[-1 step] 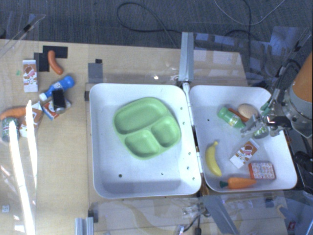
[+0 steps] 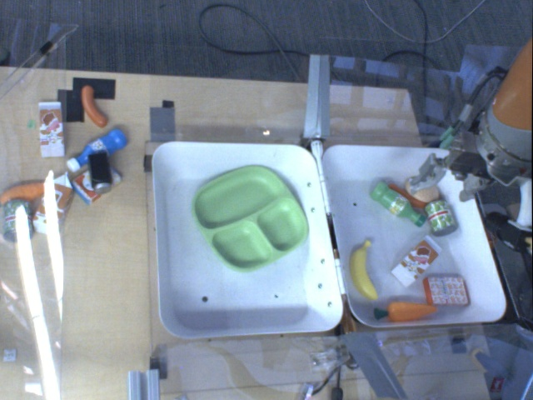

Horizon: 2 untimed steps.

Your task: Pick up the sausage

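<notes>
Sausage (image 2: 403,194), as best you can read it, is the short reddish piece at the upper middle of the right bin (image 2: 491,307), and it is wedged: the green bottle (image 2: 394,201) lies against its lower left side, a tan round thing (image 2: 424,192) sits on its right end, and the small can (image 2: 440,217) stands just beside that. Your claw (image 2: 448,177) hangs just up and right of this cluster with its two grey prongs apart and nothing between them, so it is open and empty.

The main risk is the crowding. If you descend where the claw is now, you would probably land on the tan thing or the can, and closing could take either of those, or pinch the bottle along with the sausage. A prong coming down on the bottle could also roll it and drag the sausage off line.

Lower in the same bin, the banana (image 2: 362,270), carton (image 2: 415,263), red box (image 2: 445,290) and carrot (image 2: 408,311) are well apart and no threat.

Note a second sausage-like piece (image 2: 94,107) at the upper left of the frame, outside both bins; don't let it mislead you
</notes>
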Motion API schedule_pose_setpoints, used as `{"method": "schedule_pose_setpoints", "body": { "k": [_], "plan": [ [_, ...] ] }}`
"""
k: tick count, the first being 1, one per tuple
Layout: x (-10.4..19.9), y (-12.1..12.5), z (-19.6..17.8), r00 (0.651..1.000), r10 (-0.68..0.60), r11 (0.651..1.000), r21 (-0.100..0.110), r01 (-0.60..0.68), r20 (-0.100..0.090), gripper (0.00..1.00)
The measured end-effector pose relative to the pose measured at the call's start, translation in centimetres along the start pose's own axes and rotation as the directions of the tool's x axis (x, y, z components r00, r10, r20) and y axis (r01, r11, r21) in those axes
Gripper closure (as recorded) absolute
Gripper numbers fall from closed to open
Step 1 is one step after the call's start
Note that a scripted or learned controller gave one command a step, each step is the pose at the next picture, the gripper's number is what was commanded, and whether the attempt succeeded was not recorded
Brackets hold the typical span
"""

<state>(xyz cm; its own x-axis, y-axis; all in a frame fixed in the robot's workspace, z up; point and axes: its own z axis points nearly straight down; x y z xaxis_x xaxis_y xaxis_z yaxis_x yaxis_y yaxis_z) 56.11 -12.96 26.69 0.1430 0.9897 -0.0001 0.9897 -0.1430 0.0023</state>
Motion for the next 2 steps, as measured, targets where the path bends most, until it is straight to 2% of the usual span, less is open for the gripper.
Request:
{"method": "schedule_pose_setpoints", "body": {
  "k": [1,2],
  "plan": [
    [1.6,6.1,6.1,0.925,-0.380,0.925,-0.002,0.380,0.001,0.00],
    [-0.8,8.1,17.9,0.775,-0.632,0.775,-0.007,0.632,0.005,0.00]
  ]
}}
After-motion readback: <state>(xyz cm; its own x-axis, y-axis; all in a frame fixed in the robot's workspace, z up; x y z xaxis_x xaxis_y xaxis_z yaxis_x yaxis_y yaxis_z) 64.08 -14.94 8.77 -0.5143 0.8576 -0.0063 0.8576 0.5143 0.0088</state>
